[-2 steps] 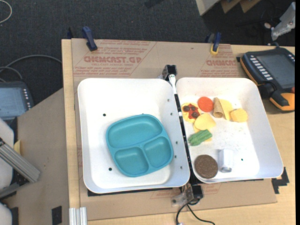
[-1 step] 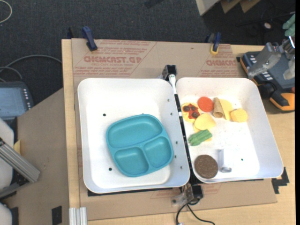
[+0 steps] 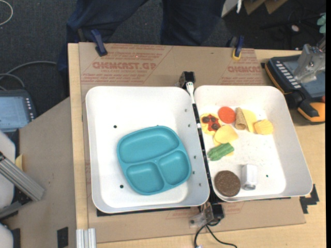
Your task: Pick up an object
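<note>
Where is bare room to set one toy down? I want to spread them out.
Free: the blue tray's compartments, the left bin's floor above the tray, and the right bin's right side. Crowded: the food cluster from the tomato to the cookie.

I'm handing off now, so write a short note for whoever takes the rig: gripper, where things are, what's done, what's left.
Gripper: nothing to report from this view.
Left bin: teal tray, nothing on it.
Right bin: tomato, cone, cheese, yellow piece, green pickle, brown cookie, small can, all lying in the bin.
Done: nothing picked.
Left: pick one object; the can and cookie lie apart from the cluster.
</note>
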